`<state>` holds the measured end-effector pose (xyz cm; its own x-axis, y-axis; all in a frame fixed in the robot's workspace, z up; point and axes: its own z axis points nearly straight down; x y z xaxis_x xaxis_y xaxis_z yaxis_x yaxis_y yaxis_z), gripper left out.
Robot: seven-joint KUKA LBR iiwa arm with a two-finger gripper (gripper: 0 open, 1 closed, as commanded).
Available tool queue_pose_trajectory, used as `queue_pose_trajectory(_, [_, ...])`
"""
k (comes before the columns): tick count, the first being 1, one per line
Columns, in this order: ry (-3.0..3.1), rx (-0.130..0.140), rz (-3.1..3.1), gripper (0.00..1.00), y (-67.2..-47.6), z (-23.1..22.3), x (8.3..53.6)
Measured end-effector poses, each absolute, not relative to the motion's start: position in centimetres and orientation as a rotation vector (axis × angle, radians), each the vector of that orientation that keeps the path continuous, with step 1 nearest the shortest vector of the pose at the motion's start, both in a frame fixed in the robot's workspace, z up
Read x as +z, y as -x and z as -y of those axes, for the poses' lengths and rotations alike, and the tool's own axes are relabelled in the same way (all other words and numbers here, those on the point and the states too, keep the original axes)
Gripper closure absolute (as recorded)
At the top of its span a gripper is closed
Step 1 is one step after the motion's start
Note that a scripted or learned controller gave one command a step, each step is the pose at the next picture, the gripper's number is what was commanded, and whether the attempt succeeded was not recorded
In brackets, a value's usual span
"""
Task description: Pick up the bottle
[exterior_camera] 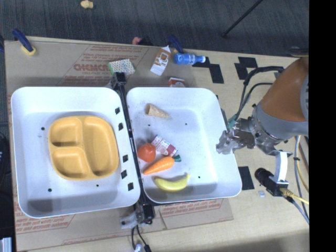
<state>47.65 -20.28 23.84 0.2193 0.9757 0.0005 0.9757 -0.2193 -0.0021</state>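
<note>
The banana [171, 182] lies at the right bin's [210, 105] near edge. The gripper [227, 142] hovers over that bin's right rim; its state is unclear. Beyond the bins, the small blue bottle [188, 59] lies sideways on the bench.

The arm [286, 96] ran off the right edge. The gripper [227, 142] was too blurred to read. The small carton [160, 60] label was illegible.

The right bin [210, 104] is the landmark. In it lie a cone [156, 111], tomato [146, 153], carrot [158, 165] and banana [171, 182]. Left of it, the other bin [31, 104] holds a plate [83, 146]. Behind it lies the bottle [188, 59]. The gripper [227, 142] is at its right edge.
</note>
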Motion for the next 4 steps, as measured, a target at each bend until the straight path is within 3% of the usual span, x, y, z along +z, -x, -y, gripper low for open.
queue_pose_trajectory(1, [2.522,0.004,1.865,1.00,-47.6,19.5,18.4])
queue_pose_trajectory(3, [2.553,0.001,1.827,1.00,-47.7,20.3,22.9])
queue_pose_trajectory(4, [2.596,0.003,1.762,1.00,-47.6,20.3,22.6])
